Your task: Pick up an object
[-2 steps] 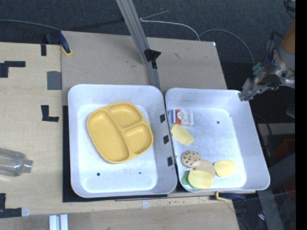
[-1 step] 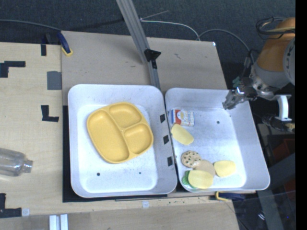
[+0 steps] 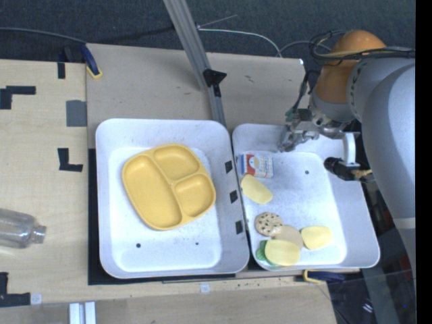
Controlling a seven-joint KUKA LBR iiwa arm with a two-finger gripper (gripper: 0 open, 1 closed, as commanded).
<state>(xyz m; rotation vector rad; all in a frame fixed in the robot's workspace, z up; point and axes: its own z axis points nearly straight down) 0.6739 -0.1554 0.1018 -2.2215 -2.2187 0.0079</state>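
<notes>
Hand (image 3: pixel 295 138) — grip unreadable — hovers just right of the small carton (image 3: pixel 257 165) below it.

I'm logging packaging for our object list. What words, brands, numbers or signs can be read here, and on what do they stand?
No text can be read.
Small carton in the right bin: red and blue printing on white, too blurred to read.
Yellow tray, cookie and bottle: no lettering to be made out.
</notes>
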